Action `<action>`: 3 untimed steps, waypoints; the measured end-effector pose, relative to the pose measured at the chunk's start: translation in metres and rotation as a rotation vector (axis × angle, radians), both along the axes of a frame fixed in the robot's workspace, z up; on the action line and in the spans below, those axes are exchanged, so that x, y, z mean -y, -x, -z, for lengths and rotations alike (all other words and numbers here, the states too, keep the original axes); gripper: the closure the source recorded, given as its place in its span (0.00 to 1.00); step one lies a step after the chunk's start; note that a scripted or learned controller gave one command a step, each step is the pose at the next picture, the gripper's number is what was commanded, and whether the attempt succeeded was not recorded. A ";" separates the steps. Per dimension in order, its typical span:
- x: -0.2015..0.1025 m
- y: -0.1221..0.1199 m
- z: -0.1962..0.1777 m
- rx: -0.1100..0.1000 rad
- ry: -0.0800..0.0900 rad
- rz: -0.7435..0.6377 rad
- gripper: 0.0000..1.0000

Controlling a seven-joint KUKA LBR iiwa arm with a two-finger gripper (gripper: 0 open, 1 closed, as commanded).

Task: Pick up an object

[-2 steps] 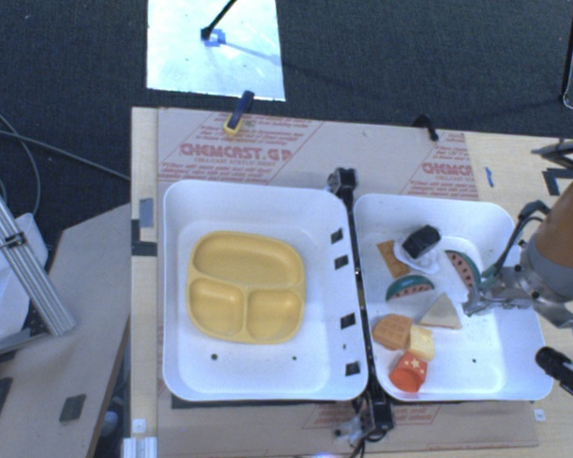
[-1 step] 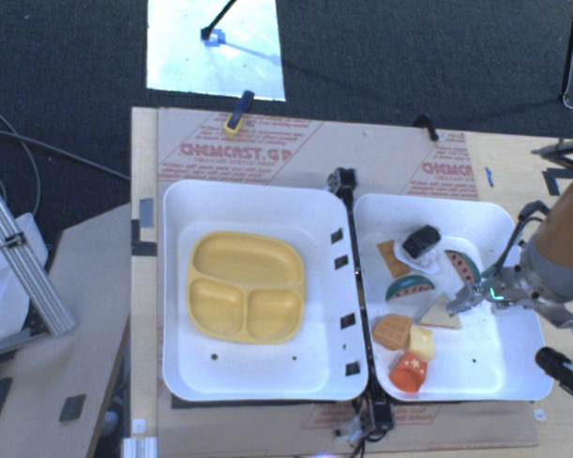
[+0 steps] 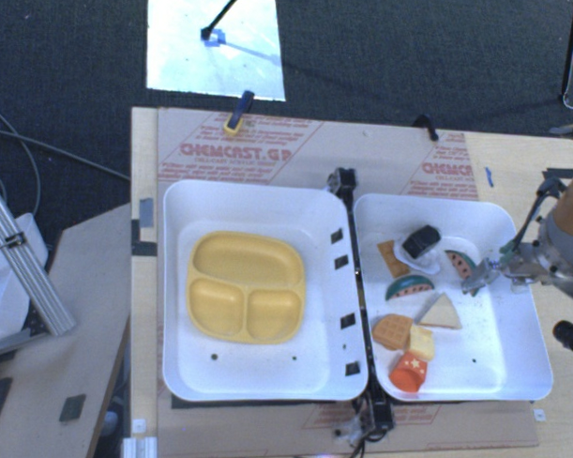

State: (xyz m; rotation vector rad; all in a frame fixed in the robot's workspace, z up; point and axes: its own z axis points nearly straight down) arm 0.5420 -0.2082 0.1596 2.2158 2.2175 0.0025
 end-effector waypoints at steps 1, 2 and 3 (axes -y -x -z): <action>-0.001 0.058 -0.007 -0.007 -0.004 0.002 0.00; -0.054 0.018 -0.016 -0.002 -0.003 -0.009 0.00; -0.004 0.058 0.068 -0.012 -0.004 0.005 0.00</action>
